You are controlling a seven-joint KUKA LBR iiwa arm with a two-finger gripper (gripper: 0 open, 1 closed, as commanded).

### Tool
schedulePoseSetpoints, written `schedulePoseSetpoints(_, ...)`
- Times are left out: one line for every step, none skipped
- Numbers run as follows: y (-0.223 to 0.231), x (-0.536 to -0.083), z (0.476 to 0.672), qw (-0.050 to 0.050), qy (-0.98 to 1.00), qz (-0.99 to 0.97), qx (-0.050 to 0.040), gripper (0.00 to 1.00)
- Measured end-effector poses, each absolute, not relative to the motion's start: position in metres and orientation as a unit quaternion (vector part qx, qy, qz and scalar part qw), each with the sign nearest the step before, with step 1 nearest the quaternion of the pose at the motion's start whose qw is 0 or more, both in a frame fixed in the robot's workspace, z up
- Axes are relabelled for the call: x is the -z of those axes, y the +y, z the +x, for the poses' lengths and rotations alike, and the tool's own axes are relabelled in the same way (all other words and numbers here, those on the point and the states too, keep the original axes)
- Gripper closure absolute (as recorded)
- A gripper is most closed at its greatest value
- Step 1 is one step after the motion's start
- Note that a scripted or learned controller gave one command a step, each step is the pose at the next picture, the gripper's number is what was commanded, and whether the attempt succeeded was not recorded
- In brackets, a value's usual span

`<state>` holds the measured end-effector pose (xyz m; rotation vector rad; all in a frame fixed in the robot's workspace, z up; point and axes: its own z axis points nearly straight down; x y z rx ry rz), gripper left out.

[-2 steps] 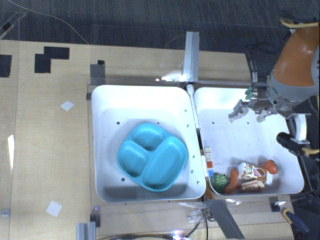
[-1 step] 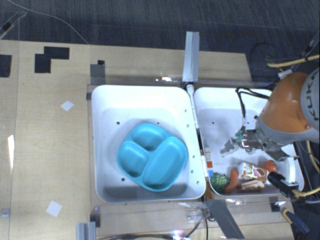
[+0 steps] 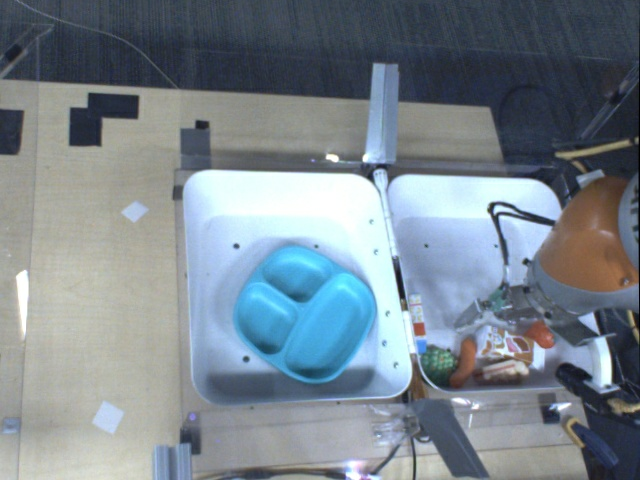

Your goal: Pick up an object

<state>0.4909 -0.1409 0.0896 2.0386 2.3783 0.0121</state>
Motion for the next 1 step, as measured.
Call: schedulePoseSetpoints(-0.0911, -0.0904, 0.4925, 0.009, 0.847, 0.532, -0.0032, 0.00)
